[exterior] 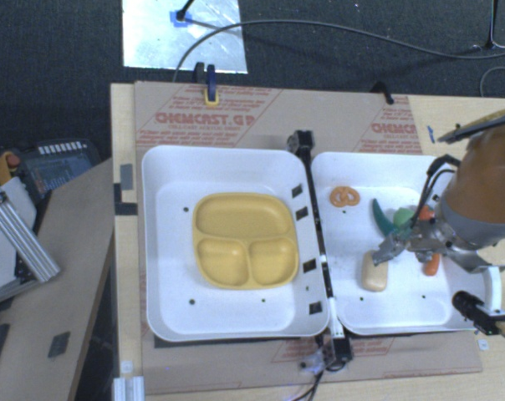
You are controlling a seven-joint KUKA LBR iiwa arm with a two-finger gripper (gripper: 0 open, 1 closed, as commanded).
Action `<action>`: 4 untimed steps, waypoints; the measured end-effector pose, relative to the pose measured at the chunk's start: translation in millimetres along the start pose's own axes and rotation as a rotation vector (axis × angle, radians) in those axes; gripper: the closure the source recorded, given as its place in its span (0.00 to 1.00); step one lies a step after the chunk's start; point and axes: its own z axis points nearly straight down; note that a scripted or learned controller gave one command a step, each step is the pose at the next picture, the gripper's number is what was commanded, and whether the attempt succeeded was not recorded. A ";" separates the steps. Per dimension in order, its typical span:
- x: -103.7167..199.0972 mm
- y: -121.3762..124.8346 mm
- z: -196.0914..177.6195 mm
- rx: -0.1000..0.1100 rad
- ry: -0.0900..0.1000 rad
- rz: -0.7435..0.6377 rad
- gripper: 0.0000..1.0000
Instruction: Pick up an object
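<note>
The right bin [353, 316] holds several small items. An orange pretzel-shaped piece [344, 196] lies near its back left. A green curved piece [385, 217] lies toward the middle. A cream block [374, 273] rests toward the front, and a small orange carrot-like piece [432, 264] lies to its right. My gripper [390, 251] reaches in from the right and hangs just above the cream block's top right edge, below the green piece. I see nothing held in it. The arm hides the bin's right side.
The left bin [165, 224] holds a yellow divided plate [242, 239] at its middle. A black divider with clips [313, 224] runs between the two bins. Cardboard [236, 115] lies under both bins on the bench.
</note>
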 end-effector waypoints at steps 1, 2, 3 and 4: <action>-8.2 -1.0 45.4 -0.002 0.001 0.001 0.00; -7.8 0.7 32.4 -0.007 0.000 -0.001 1.00; -8.5 -0.9 -10.6 -0.008 -0.002 -0.003 1.00; -1.8 0.8 -72.5 -0.012 -0.002 -0.004 1.00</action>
